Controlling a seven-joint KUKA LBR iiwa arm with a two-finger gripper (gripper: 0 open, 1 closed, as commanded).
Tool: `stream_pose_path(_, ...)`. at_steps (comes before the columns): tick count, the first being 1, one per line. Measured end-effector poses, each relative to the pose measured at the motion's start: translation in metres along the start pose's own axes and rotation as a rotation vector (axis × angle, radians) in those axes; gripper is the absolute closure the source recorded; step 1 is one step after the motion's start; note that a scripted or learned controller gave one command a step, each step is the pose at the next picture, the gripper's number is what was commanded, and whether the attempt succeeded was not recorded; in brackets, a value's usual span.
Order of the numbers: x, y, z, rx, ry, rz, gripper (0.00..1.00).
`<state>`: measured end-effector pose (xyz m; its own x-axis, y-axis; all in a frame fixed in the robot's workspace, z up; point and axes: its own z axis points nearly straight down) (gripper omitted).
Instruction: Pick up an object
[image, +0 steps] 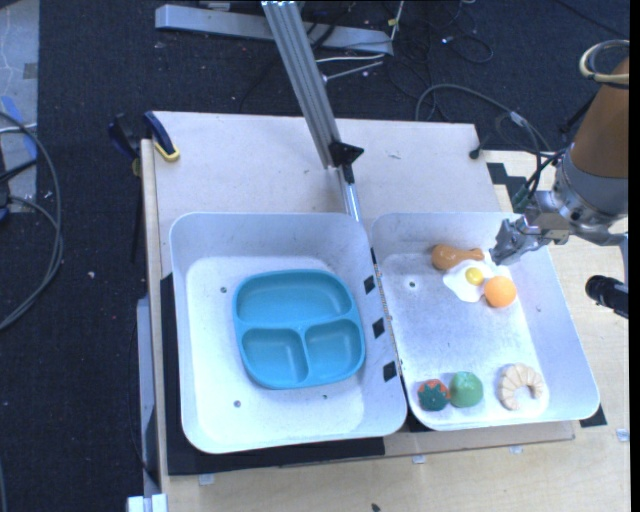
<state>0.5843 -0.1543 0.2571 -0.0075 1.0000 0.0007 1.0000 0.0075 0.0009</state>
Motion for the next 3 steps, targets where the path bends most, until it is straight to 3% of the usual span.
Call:
stream_pose_path(1,0.049,0.007,0.012,0.001,0.0,0.0,1.0)
stream_pose_path(3,0.158,0.004,0.001,0.0,0.0,0.0,1.0)
